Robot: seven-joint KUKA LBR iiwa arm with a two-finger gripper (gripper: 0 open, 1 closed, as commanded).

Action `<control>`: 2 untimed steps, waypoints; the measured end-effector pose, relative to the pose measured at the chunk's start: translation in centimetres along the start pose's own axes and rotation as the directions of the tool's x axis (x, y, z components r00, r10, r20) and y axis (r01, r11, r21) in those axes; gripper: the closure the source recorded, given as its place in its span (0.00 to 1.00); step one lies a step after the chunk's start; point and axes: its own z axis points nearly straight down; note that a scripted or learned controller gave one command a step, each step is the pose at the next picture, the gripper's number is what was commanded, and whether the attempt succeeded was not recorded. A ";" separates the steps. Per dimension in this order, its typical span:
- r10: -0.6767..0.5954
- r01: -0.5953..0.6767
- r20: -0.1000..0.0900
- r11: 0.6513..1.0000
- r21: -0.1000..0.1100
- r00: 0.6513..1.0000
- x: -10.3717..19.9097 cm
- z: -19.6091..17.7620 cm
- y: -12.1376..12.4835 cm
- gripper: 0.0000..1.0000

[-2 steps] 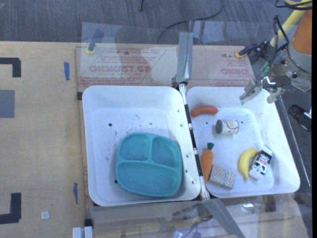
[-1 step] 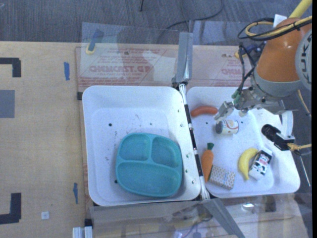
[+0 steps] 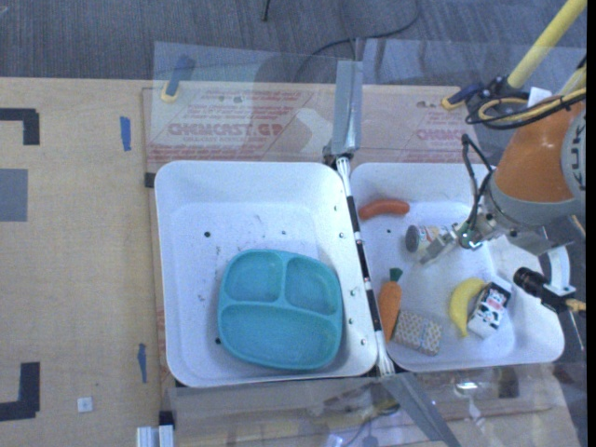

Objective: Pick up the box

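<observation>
While the gripper [image 3: 463, 238] is hung over the right bin [image 3: 531, 347], its opening cannot be told; the box [image 3: 417, 332] is seen near-left there, label unreadable.

Arm [image 3: 535, 161] (orange-banded) low, end effector [image 3: 445, 241] down.

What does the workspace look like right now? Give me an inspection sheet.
Surface: two white bins, left bin and right bin, on a wooden bench.
Job's things: box lies flat at the right bin's near edge, untouched.
Clutter: teal tray in left bin; sausage, can, carrot, banana, carton in right bin.
Grippers: gripper above the right bin near the can, far from the box.
Cables: black cable on the floor.
Surroundings: grey carpet.
</observation>
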 end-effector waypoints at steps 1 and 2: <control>-0.138 0.138 0.003 0.990 -0.001 0.990 -3.0 0.1 -0.6 0.00; 0.002 -0.002 0.001 1.000 0.002 1.000 -2.6 -2.9 4.4 0.00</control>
